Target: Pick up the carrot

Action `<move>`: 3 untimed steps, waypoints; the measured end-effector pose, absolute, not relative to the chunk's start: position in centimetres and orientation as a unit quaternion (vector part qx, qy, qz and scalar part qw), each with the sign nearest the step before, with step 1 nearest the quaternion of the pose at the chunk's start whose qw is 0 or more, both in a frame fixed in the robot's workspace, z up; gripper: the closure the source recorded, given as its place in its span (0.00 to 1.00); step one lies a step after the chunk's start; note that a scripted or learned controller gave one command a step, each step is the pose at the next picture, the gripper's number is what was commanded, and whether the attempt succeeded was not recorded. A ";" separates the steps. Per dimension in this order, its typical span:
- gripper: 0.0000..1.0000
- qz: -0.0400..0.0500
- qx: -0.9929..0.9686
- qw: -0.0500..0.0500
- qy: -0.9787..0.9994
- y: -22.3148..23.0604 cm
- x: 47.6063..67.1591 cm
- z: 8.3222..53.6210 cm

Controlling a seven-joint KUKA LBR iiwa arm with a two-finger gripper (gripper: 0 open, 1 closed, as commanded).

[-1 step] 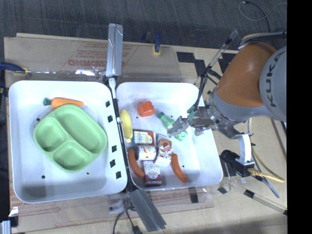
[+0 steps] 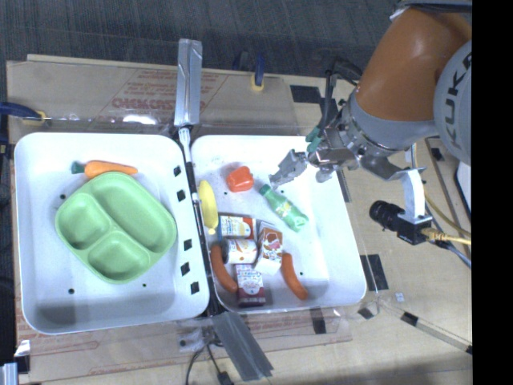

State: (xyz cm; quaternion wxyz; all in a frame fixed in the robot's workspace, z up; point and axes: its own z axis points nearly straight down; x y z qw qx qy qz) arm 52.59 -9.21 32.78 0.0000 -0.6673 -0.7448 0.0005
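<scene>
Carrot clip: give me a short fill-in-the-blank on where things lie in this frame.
1. The carrot lies in the ____ bin, by the camera view.
2. It rests just behind the green ____.
3. The gripper hovers over the ____ bin, above the green bottle.
4. The banana lies along that bin's ____ wall.

Missing words: left; tray; right; left

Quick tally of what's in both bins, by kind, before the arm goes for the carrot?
Carrot: 1
Green divided plate: 1
Banana: 1
Red pepper-like item: 1
Green bottle: 1
Small cartons: 4
Sausages: 2
Total: 11
</scene>
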 end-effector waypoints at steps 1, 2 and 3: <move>0.00 0.000 -0.622 -0.001 -0.783 -6.4 54.6 33.6; 1.00 0.001 -0.621 0.000 -0.784 -6.5 54.6 34.6; 1.00 0.000 -0.557 -0.001 -0.831 -0.2 53.5 37.7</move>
